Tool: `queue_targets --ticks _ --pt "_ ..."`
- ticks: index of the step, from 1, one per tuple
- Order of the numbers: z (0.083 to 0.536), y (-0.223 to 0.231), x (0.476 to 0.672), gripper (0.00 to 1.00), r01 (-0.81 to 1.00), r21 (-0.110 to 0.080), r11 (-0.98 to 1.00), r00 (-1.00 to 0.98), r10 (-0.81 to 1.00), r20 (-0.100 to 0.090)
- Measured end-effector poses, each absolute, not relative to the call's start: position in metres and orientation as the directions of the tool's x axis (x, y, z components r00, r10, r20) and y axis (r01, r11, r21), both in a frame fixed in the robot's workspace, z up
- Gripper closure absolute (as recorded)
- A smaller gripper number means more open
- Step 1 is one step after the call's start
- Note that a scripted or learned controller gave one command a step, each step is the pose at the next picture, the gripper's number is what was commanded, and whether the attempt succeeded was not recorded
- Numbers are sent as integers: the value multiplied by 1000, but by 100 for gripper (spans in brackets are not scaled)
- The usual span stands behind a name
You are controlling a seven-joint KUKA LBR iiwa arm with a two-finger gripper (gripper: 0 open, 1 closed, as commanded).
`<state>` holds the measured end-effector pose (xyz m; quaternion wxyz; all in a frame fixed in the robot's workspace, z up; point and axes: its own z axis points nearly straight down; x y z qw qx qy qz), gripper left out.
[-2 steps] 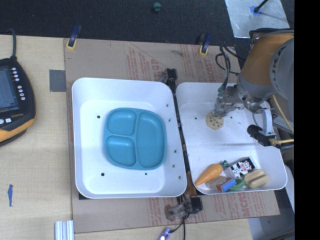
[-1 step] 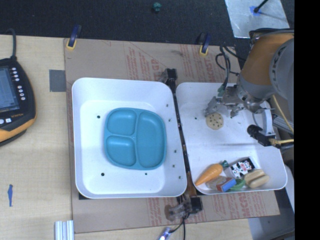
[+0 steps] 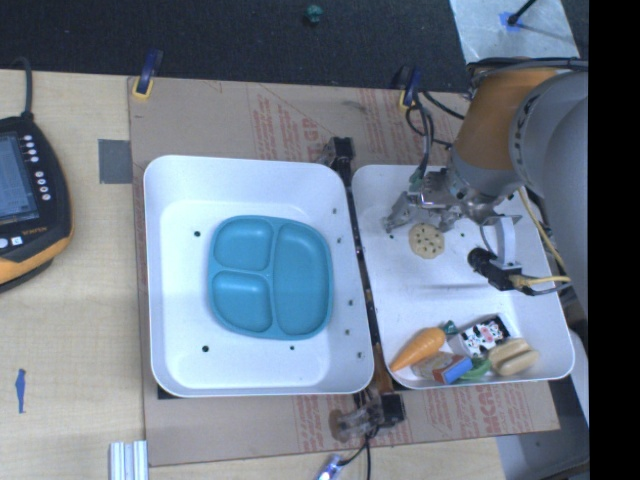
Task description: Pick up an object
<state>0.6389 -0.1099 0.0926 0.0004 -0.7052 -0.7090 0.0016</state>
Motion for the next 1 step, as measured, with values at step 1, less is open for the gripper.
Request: queue_targets --ticks 1 --pt "92 -134 656 0 1000 -2 2 -2 1000 0"
